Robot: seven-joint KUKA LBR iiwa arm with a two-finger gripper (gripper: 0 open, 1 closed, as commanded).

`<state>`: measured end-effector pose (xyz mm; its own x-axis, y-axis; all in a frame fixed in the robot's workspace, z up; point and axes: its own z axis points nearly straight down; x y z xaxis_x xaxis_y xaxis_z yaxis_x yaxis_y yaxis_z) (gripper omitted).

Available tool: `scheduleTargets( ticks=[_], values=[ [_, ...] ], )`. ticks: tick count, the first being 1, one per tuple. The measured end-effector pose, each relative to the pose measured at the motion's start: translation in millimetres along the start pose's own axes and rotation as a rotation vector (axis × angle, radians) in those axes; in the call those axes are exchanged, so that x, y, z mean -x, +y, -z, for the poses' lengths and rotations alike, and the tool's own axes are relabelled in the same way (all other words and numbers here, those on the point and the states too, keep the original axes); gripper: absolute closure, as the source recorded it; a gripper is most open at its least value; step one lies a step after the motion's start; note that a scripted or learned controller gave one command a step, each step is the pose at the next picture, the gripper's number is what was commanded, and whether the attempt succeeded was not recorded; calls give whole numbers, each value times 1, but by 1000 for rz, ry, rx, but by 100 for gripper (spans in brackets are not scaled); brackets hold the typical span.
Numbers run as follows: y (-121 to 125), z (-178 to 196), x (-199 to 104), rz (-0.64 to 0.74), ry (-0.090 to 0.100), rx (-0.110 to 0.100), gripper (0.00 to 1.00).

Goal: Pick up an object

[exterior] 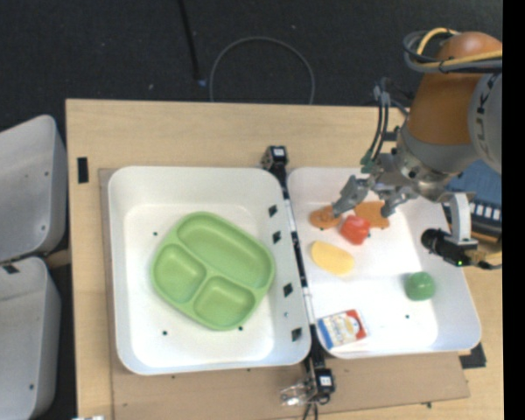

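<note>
The counter carries two white bins. The left bin holds a green divided plate. In the right bin, the jaws spread wide just above a red object beside an orange piece.

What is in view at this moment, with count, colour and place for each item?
Bins: 2, white, side by side on the bench.
Divided plate: 1, green, left bin.
Orange piece: 1, orange, right bin, upper left, below the gripper.
Red object: 1, red, right bin, beside the orange piece.
Yellow object: 1, yellow, right bin, centre left.
Green object: 1, green, right bin, right side.
Small packet: 1, white with red and blue, right bin, lower left.
Gripper: 1, grey, over the right bin's upper part, fingers spread.
</note>
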<state>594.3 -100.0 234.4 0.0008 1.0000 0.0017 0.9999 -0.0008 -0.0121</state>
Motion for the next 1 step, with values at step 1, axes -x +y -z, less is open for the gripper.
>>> scheduleTargets(
  ticks=[1],
  values=[
    [2, 7, 0, 3, -1, 13, 0]
  ],
)
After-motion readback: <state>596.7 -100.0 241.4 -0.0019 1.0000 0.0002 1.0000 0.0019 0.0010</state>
